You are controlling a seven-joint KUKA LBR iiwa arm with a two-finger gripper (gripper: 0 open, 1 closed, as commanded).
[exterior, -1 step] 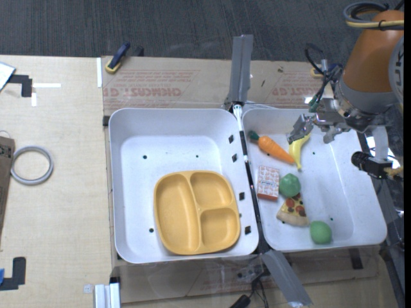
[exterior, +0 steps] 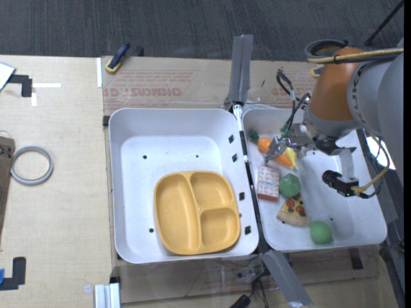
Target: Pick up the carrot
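The arm reaches in from the right over the right bin [exterior: 369, 226], its orange band [exterior: 331, 92] above the wrist. The gripper [exterior: 277, 149] hangs low over the far left part of that bin, its dark fingers pointing down and left, right at the carrot [exterior: 265, 144]. The carrot is a small orange piece with a green top [exterior: 254, 135], lying near the bin's far left corner, close to the divider between the bins. The fingertips are touching or just beside the carrot's near right end; whether the fingers are apart or closed on it I cannot tell, as the metal tips blur together against the toys there.

A yellow object [exterior: 289, 157] lies just right of the carrot, partly under the gripper. Nearer in the same bin are a small red and white box [exterior: 268, 183], a green round toy [exterior: 289, 185] beside it, a pizza slice [exterior: 293, 212], and a green ball [exterior: 321, 232] toward the near right corner.

The left bin [exterior: 128, 172] holds a yellow divided plate [exterior: 196, 210] with three compartments, set toward its near side. On the surface [exterior: 58, 230] to the left lies a roll of tape [exterior: 30, 165].
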